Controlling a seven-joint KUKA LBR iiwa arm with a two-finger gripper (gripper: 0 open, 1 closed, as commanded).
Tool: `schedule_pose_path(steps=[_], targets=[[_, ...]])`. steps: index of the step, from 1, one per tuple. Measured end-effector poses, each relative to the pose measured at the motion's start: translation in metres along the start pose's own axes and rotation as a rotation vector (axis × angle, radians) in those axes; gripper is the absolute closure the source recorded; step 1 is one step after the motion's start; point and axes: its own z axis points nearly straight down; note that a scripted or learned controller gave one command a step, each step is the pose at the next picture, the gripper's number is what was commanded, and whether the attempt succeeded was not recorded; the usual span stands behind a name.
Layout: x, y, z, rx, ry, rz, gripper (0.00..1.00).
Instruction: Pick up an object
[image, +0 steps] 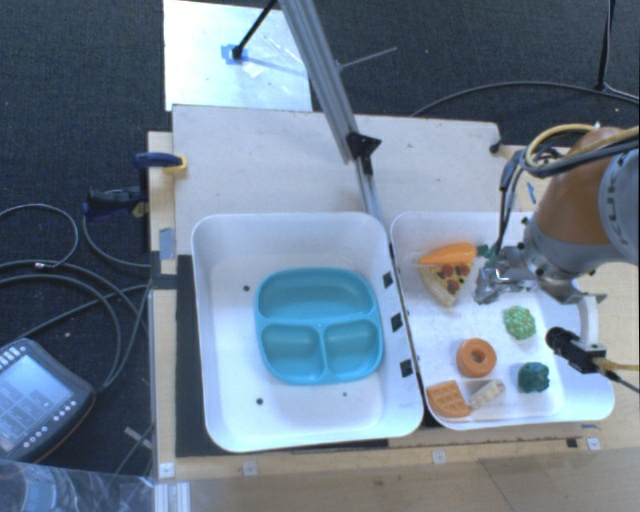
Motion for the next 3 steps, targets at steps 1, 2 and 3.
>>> schedule_pose_path(steps=[1,2,3], targets=[[-0.003,0.002,-0.065,-0.003,-0.001,-0.003,1.0],[0.002,-0.004,-0.123,-0.003,-0.001,-0.003,1.0],[0.058,-0.002,-0.125,0.002,0.003,-0.008,1.0]])
